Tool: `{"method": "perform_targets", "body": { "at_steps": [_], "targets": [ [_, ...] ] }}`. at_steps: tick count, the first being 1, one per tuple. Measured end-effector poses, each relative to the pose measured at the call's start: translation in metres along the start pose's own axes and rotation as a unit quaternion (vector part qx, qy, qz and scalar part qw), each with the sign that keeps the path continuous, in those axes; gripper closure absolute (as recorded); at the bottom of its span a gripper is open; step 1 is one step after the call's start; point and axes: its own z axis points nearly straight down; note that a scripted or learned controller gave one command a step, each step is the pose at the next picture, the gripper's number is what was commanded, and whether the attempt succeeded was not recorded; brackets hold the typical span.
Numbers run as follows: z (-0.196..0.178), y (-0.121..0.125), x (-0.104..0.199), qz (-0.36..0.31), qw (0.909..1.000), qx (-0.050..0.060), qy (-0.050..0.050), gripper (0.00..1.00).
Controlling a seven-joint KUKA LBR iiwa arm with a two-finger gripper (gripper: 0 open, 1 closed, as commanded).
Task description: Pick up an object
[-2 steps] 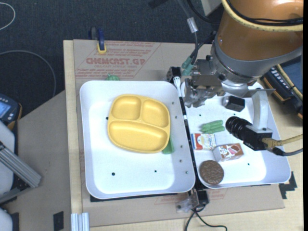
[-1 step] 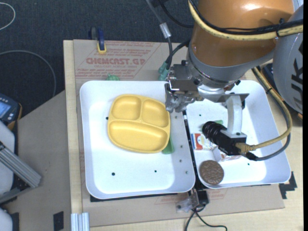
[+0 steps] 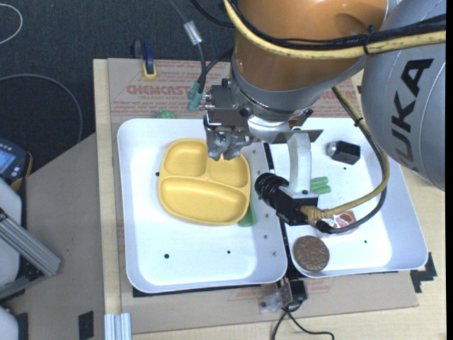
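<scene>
Gripper [image 3: 225,146] — poised at the far rim of the yellow divided plate [image 3: 204,183], left bin [image 3: 141,246]. Jaw state cannot be told. Step judged: approach. A descent onto the rim is called for next.

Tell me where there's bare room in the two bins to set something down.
Left bin: bare floor in front of and left of the yellow divided plate. Right bin: bare between the black block and brown disc. Crowded along the divider, under the gripper.
</scene>
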Motion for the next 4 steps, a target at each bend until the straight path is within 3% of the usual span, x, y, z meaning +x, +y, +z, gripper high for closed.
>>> {"method": "perform_targets", "body": {
  "at_steps": [1, 2, 3, 4],
  "targets": [
    [0.026, 0.000, -0.061, 0.007, 1.0000, 0.004, -0.002, 1.00],
    [0.124, -0.003, 0.012, 0.000, 1.0000, 0.008, -0.003, 1.00],
    [-0.001, 0.011, 0.018, 0.002, 1.0000, -0.006, 0.002, 1.00],
    [0.062, -0.001, -0.035, 0.007, 1.0000, 0.006, -0.003, 1.00]
  ]
}}
